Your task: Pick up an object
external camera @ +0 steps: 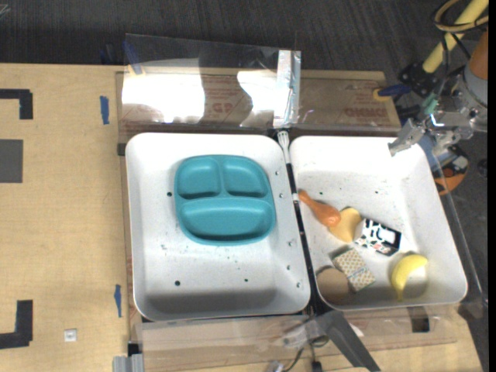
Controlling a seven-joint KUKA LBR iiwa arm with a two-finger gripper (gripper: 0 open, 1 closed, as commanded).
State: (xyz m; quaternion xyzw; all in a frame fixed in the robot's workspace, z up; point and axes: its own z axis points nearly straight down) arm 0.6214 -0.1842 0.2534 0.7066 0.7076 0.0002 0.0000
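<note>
Below the jaws: right bin (446, 208), holding small objects.
Gripper (411, 138): above the bin's far corner; jaw opening cannot be told.
Lemon (409, 273): likely light, smooth, rounded; grip across its middle.

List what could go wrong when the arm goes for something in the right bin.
1. The carrot, the black-and-white item, the patterned packet, the brown ball and the lemon crowd together, so closing fingers may catch a neighbour or push the target away.
2. The lemon and brown ball lie near the right bin front wall, which could block a finger.
3. Round items may roll out of a pinch.
</note>
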